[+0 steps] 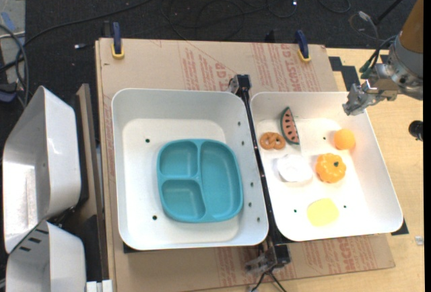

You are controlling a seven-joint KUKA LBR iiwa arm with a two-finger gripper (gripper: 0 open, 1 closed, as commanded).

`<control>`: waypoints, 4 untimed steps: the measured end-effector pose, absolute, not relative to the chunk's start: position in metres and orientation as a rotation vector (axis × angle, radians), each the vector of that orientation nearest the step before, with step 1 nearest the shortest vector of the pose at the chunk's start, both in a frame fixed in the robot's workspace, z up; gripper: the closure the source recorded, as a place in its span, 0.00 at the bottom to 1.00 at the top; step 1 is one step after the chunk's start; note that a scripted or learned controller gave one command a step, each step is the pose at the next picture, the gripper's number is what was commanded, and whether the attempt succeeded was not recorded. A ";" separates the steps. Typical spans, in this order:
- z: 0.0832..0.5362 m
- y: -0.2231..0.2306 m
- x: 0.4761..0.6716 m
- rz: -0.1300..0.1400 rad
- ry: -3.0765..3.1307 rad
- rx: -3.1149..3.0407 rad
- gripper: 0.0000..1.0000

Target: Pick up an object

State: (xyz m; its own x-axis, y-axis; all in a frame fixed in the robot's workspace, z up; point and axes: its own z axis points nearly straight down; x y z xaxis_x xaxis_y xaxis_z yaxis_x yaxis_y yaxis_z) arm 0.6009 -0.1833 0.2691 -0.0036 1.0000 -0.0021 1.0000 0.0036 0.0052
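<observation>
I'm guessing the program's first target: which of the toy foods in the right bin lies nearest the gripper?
The small orange ball, at the bin's far right. It lies just below the gripper, while the orange pepper, watermelon slice and pretzel lie farther off.

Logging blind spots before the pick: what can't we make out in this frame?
- Gripper, camera view: small and blurred, finger state unreadable.
- Arm: cut off by the right edge.
- White round object in the right bin: blends into the white floor, identity unclear.
- Yellow disc: too soft to identify.
</observation>
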 end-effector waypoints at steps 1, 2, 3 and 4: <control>0.273 -0.129 0.594 0.002 2.231 2.213 1.00; 0.273 -0.078 0.587 -0.001 2.231 2.215 1.00; 0.271 -0.027 0.590 0.000 2.230 2.214 1.00; 0.261 0.034 0.584 -0.001 2.232 2.214 1.00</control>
State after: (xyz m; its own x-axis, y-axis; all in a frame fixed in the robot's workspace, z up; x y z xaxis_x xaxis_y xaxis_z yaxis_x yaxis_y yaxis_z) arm 0.5844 0.0343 0.2609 -0.0083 1.0000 0.0010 1.0000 0.0083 -0.0017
